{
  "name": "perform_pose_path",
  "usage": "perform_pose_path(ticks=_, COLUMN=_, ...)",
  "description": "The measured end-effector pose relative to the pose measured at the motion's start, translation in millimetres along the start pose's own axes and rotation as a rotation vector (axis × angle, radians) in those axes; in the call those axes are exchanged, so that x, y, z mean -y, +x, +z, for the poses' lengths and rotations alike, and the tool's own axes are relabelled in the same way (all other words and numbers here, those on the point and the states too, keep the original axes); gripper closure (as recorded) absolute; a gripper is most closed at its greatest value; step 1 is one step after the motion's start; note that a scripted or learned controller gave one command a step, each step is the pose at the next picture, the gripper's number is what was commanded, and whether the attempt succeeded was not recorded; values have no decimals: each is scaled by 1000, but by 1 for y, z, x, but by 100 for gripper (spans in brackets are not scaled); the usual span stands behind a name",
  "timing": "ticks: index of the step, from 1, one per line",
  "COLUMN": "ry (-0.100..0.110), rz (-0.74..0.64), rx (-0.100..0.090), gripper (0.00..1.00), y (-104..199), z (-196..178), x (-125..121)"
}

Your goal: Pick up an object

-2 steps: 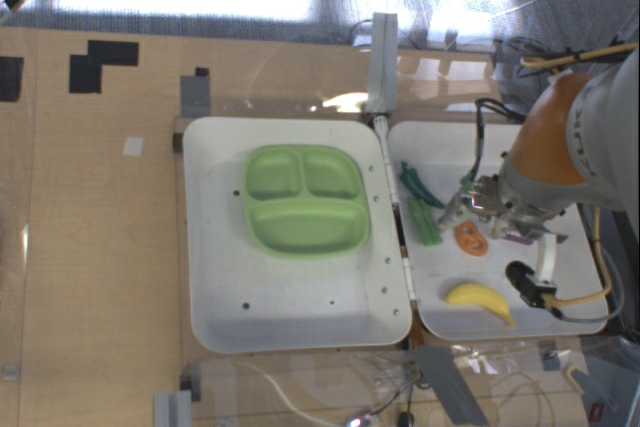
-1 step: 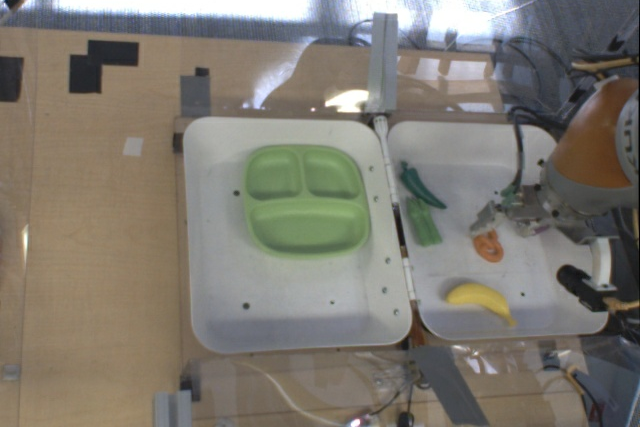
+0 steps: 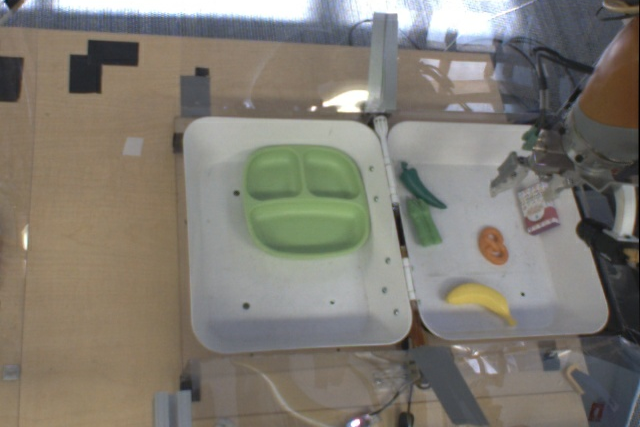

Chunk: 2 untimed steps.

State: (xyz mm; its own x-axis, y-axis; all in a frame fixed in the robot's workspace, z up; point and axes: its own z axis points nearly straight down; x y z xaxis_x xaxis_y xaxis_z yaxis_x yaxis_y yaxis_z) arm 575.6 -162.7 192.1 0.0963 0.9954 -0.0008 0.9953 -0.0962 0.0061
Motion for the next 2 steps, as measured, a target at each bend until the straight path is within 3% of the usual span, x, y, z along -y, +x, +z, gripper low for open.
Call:
perform_pose_path(ticks=1, ry=2, rz=6, rx=-1, gripper=0, y=17, z=97, x=28)
perform_pose_path(ticks=2, ry=1, rz=42, rx=0, gripper=0, y=4, z=18, x=12)
